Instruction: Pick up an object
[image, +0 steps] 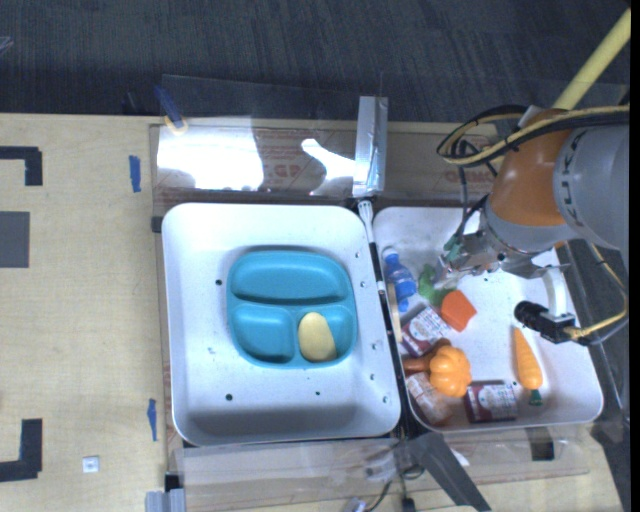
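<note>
The gripper (462, 256) hangs low over the right bin (580, 400), above an orange block (458, 309) amid the clutter; whether it is closed, I cannot tell. Reaching stage; next, descend squarely.

A cluster of small items is lying in the right-hand shallow white bin (585, 385). A small orange pumpkin-shaped toy (449, 369) is sitting near the front, just beside a dark red bottle with a white label (490, 400) lying on its side. An orange carrot-shaped toy (527, 362) is lying lengthwise towards the right wall. An orange-red block (458, 309) is resting near the middle, and a blue-capped clear bottle (401, 281) is lying along the left wall. A red-and-white labelled packet (425, 327) is lying between them.
</note>
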